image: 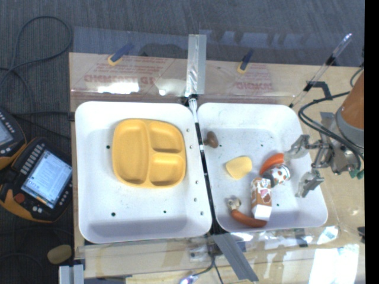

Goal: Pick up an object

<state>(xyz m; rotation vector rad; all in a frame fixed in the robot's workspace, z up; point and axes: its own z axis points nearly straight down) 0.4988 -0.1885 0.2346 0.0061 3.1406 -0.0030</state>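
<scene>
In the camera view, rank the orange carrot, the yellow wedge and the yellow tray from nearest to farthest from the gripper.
From the gripper:
1. Orange carrot, right bin, beside the gripper.
2. Yellow wedge, middle of the right bin.
3. Yellow tray, left bin.

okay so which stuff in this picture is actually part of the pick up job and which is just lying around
Part of the job:
gripper, open, over the right bin
yellow wedge
orange carrot
small carton
red sausage
brown nut

Just lying about:
yellow divided tray in the left bin
handheld controller beside the bench
</scene>
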